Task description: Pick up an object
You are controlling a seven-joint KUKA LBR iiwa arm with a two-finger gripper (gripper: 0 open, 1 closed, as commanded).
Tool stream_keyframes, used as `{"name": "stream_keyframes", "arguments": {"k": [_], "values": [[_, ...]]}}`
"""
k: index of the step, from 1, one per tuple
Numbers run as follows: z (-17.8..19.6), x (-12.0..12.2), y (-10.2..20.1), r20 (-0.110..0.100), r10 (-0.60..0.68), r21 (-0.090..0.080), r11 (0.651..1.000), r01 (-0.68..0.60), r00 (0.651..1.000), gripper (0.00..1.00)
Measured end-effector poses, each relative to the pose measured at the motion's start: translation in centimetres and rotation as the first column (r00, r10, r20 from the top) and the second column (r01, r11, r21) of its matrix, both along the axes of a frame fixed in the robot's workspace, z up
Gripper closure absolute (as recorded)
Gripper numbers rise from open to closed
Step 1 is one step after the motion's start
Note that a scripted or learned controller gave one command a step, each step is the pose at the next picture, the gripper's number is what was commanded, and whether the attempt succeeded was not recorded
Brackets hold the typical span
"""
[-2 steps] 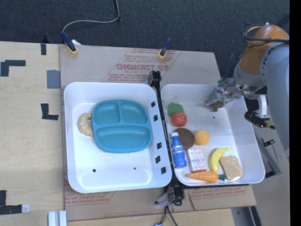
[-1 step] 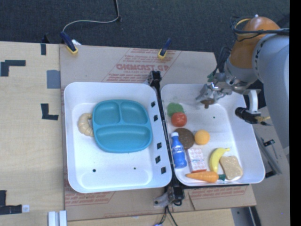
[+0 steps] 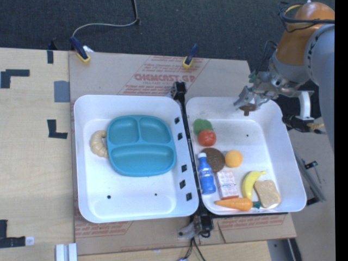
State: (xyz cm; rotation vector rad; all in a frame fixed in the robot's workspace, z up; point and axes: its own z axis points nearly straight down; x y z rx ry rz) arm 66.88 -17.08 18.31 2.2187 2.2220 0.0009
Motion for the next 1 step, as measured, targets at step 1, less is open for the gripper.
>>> {"name": "stream_keyframes", "arguments": {"k": [1], "values": [[0.92, -1.53, 5.21, -0.002, 0.001, 0.001, 1.0, -0.001, 1.0, 1.0]]}}
